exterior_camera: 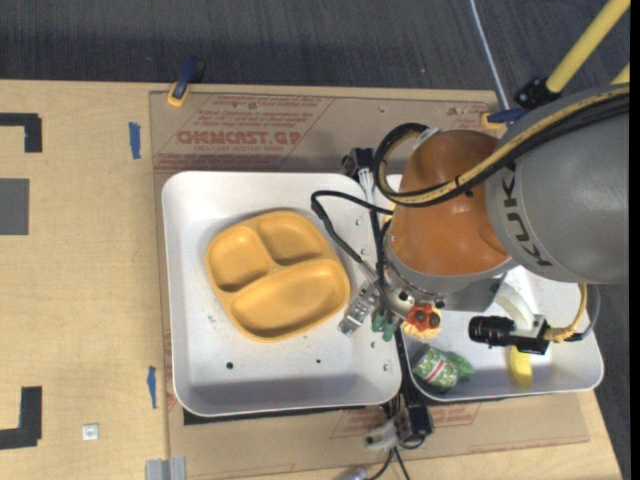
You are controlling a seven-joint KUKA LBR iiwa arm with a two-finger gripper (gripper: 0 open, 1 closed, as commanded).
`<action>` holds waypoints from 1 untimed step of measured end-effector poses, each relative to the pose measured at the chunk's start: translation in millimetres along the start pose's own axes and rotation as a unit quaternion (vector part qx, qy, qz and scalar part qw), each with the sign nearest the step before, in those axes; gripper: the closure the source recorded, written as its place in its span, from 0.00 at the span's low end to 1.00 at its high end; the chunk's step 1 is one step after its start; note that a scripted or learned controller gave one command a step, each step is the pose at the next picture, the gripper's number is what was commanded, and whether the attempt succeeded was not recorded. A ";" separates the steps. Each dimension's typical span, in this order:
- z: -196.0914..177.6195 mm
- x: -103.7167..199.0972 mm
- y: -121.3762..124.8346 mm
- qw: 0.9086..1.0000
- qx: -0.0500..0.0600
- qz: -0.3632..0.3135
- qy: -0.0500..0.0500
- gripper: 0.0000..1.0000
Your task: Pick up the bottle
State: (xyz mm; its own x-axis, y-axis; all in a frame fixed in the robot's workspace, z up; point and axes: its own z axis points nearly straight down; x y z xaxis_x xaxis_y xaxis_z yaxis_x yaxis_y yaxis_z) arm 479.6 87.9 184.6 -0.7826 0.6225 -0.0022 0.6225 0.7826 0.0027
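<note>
The arm's orange band and grey wrist cover most of the right bin. My gripper hangs low over the seam between the two bins, next to the right edge of the yellow plate, and shows as small metal and green parts under the wrist. A small yellow object, possibly the bottle, lies near the right bin's front edge, partly behind a black fitting on the arm. It lies well right of the gripper. Nothing can be seen held in the gripper.
A yellow divided plate lies in the left bin. A green crumpled item and a small orange-red piece lie at the right bin's front left. Black cables loop over the left bin's right side.
</note>
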 end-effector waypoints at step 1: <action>-0.1 1.7 1.9 0.994 0.001 -0.110 0.001 1.00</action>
